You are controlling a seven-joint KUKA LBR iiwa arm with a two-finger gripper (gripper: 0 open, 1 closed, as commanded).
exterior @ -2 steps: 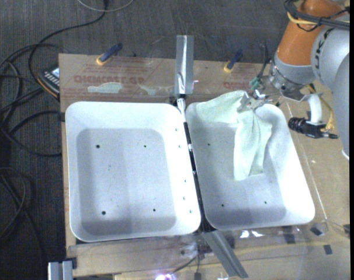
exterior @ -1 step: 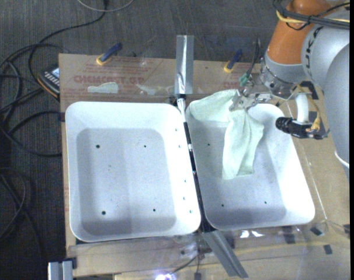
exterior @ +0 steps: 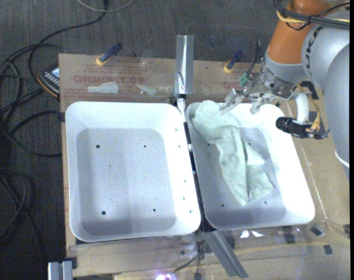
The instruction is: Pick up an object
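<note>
Open jaws (exterior: 242,102) apparently just above cloth (exterior: 238,156).

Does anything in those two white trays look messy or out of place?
Only the pale green cloth: it lies crumpled in the right bin, one end riding up onto the rim by the divider between the bins. The gripper hangs above the bin's far edge.

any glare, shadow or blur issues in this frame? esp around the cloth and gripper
Camera view: the pale cloth has low contrast against the white right bin, though its folds cast soft grey shadows; the left bin is evenly lit with mild shading along its walls; the gripper is small and slightly soft, so its finger state is unclear; bright specular spots sit along the bottom edge.
</note>
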